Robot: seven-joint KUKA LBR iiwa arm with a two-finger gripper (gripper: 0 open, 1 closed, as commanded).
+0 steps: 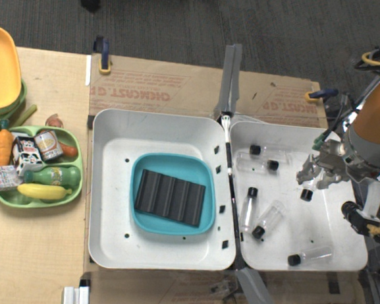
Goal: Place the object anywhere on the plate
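The end effector (317, 171) hovers over the upper right of the right bin (339, 260), and whether its fingers are apart or together cannot be told from this slanted look. Nothing can be made out between them.

The task's things, clear vials with black caps, lie scattered on that bin's floor: one (249, 206) near the left wall, one (268, 220) tilted beside it, one (309, 257) at lower right, two more (261, 165) toward the top. A black cap (306, 195) sits just below the end effector.

The plate (173, 194), teal, sits in the left bin (109, 174) with a dark ribbed block (170, 196) covering much of it.

Risks, as I judge them: the vials are round and clear, so a pinch may slip or roll one away. A vial dropped on the ribbed block could roll off the plate.
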